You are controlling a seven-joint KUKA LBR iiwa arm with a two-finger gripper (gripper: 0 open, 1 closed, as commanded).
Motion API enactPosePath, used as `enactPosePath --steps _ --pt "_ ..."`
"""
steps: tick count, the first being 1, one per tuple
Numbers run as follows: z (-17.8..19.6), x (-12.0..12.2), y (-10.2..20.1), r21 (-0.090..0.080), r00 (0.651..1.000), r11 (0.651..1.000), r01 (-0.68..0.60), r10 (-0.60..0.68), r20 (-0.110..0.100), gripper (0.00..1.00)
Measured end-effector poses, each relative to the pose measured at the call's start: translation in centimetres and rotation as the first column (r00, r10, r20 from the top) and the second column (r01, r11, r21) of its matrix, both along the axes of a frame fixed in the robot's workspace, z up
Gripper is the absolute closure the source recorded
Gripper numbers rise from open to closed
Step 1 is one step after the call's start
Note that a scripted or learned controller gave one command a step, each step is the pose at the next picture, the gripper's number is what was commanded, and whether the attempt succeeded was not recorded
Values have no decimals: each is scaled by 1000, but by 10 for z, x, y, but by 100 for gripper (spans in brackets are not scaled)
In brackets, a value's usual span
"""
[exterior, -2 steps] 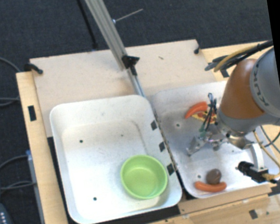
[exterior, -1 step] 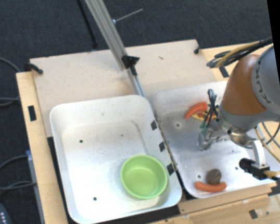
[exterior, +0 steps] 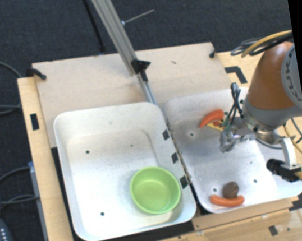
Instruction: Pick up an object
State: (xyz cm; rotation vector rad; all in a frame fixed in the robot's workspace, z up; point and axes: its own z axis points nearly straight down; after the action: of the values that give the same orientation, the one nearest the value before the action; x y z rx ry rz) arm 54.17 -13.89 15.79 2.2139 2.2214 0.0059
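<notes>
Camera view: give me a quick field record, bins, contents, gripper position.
left bin: holds a green bowl near its front right corner
right bin: holds three items
orange curved piece: rear of right bin, just left of the gripper
brown round object: front of right bin
orange stick: front edge, touching or nearly touching the brown round object
gripper: low over the right bin's middle right
grasp: no item visible between fingers
</notes>
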Motion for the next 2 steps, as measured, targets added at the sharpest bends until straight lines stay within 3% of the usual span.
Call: enactPosePath --steps 1,2 --pt "55 12 2 0 1000 1000 0 0 1 100" --pt "51 12 1 -1 1000 1000 0 0 -4 100"
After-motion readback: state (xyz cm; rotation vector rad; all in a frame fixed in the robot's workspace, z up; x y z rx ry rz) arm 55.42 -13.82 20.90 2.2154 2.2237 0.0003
